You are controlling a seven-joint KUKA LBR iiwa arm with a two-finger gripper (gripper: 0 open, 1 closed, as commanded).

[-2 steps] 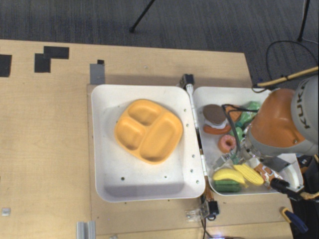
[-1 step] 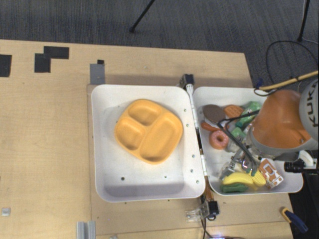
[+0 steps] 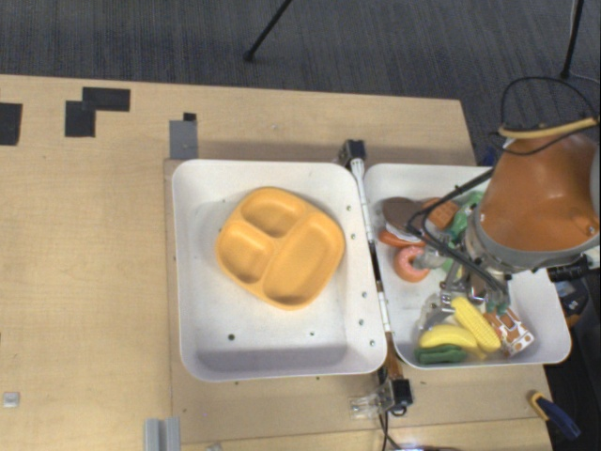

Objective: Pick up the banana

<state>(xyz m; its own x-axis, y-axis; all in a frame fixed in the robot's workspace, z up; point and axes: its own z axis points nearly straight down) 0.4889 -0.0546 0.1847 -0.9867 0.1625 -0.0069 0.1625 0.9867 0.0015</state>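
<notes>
The banana (image 3: 445,336) is a smooth yellow piece lying near the front edge of the right bin (image 3: 554,346). A ribbed yellow corn cob (image 3: 474,320) lies against its right side and a green vegetable (image 3: 441,353) lies just in front of it. My gripper (image 3: 467,289) hangs over the middle of the right bin, just behind the corn and the banana. The wide orange band of the arm (image 3: 545,200) hides the bin's back right part.
A yellow divided plate (image 3: 280,247) lies in the left bin (image 3: 202,346). Behind the gripper the right bin holds a pink ring (image 3: 408,264), an orange carrot-like piece (image 3: 392,239), a brown item (image 3: 402,210) and a small patterned packet (image 3: 512,332).
</notes>
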